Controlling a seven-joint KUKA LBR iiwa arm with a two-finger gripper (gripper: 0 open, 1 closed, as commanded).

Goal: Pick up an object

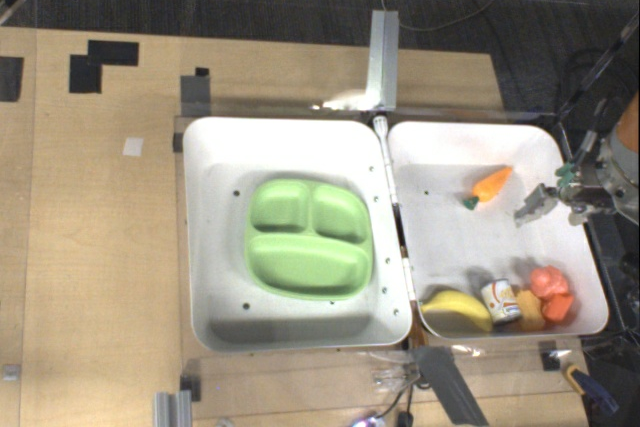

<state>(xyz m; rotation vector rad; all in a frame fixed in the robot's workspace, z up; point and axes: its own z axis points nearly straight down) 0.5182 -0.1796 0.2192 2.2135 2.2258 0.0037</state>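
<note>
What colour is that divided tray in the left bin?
Light green; the divided tray shows plainly in the camera view.

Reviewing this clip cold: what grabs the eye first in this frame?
The bright green divided tray in the middle of the left bin stands out most. Next comes the toy food in the right bin: an orange carrot near its back, and a banana, a small can and reddish pieces clustered along its front edge. The gripper hangs over that bin's right side.
</note>
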